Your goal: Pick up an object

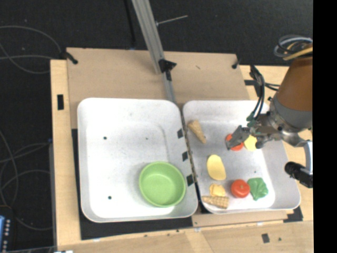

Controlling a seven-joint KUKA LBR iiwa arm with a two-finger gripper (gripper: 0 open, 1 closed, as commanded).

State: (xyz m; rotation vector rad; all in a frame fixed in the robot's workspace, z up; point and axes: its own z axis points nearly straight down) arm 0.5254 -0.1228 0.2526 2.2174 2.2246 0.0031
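Our claw (243, 139) sits low in the right bin (274, 196), over a small red piece (236, 146) and yellow piece (251, 143) (toy food, we judge light, hard, slick); grip unclear, can't tell. Best hold: across the narrow middle. Count: seven toys right, one green bowl (161, 184) left.

No legible text, labels or numbers anywhere.
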